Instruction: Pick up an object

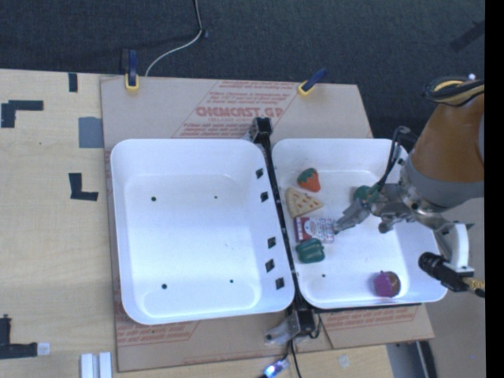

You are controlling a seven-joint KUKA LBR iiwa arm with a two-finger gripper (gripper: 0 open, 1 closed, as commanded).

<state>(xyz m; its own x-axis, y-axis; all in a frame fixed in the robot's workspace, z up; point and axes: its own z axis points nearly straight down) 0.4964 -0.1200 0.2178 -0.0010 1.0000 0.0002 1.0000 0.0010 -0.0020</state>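
Note:
In the right bin (354, 152) lie a strawberry-like red toy (309, 179), a tan cracker-like wedge (302, 202), a red and white packet (315, 229), a green pepper toy (310, 250), a small teal piece (364, 193) and a purple round toy (386, 283). My gripper (347, 220) reaches in from the right and hovers low just right of the red and white packet. Nothing shows between its fingers.
The left bin (189, 227) lies beside the right one, with a black divider strip (272, 211) between them. Both rest on a cardboard sheet (228, 109) clamped at the back. The arm's orange band (449, 144) stands over the right bin's right edge.

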